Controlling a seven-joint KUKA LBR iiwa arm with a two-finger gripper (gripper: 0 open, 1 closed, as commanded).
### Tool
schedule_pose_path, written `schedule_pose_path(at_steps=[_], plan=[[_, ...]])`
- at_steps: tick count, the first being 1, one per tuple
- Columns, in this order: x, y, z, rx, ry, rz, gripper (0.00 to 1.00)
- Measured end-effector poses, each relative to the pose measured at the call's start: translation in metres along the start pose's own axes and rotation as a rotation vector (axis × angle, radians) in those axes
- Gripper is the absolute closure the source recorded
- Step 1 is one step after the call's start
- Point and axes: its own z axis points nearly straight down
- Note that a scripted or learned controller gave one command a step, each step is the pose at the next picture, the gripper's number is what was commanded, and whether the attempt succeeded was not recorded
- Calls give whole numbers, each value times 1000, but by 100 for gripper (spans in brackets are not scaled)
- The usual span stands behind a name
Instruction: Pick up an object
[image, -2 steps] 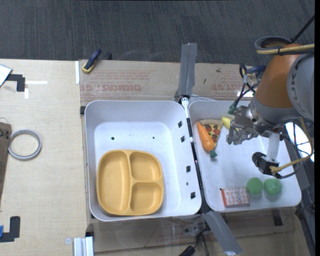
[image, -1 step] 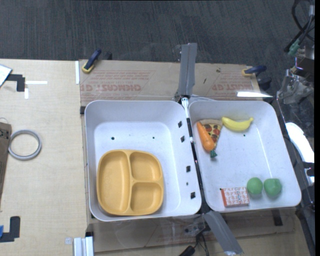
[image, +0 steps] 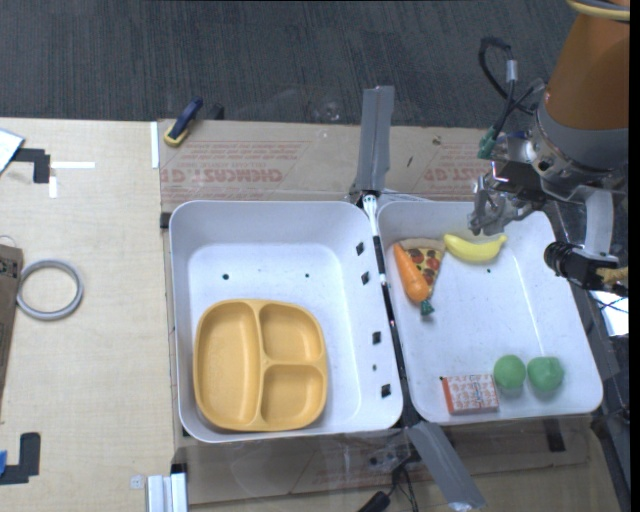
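In the right bin (image: 560, 320) a yellow banana (image: 472, 248) lies near the far wall. My gripper (image: 488, 222) hangs just above the banana's right end, close to it or touching it. Left of the banana an orange carrot (image: 409, 274) lies beside a pizza slice toy (image: 429, 259). Two green balls (image: 510, 372) (image: 546, 374) sit near the front right corner. A small red-patterned box (image: 469, 393) lies left of them.
The left bin (image: 200, 250) holds a yellow divided plate (image: 262, 363). A grey divider post (image: 375, 140) rises between the bins at the back. A tape roll (image: 47, 289) lies on the bench at far left.
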Motion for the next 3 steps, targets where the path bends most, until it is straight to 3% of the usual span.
schedule_pose_path(at_steps=[1,2,3], plan=[[52,-59,47,0,0,-202,100],[-29,-57,-78,-4,0,-272,100],[40,-84,5,-2,0,-403,100]])
